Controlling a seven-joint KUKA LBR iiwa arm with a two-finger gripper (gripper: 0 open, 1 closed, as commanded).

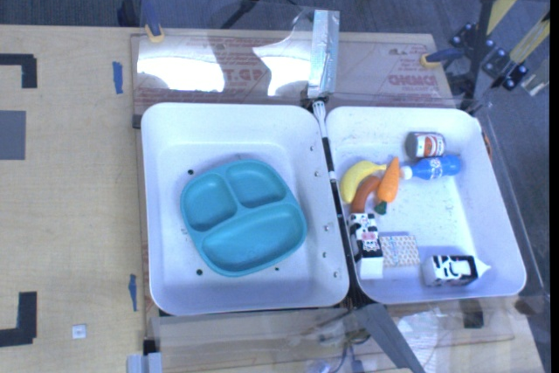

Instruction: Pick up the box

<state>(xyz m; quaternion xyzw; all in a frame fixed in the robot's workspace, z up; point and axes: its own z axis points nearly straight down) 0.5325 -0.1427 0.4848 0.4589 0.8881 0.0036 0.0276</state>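
I see the box [399, 251] lying flat in the right bin [489, 188], in its near part and left of the middle, not far from the bin's left wall. It is small and roughly square, with 1 broad face turned up, pale and covered in a fine reddish speckled pattern. Its edges sit slightly skewed to the bin's walls.

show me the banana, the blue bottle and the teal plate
banana [356, 179], camera view, middle of its yellow curve
blue bottle [434, 169], camera view, middle of its body
teal plate [253, 240], camera view, floor of its largest compartment
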